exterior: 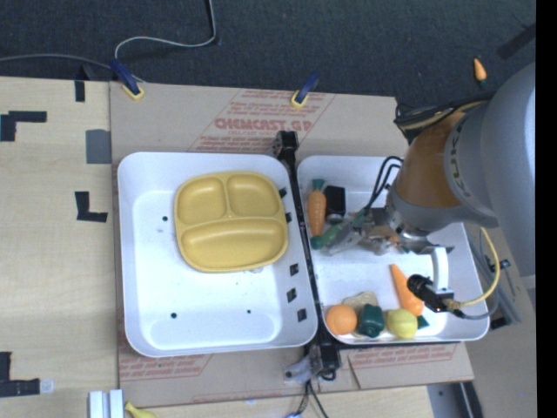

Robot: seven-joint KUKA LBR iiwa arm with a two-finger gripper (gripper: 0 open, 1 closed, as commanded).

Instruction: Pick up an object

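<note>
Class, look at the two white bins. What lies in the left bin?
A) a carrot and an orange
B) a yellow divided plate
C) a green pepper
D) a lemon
B: the yellow divided plate lies alone in the left bin, while the fruit and vegetables sit in the right bin.

Red "CHEMCAST GP" print on cardboard sheet [261, 124].

Yellow divided plate [231, 219] in left bin [144, 259]
</note>
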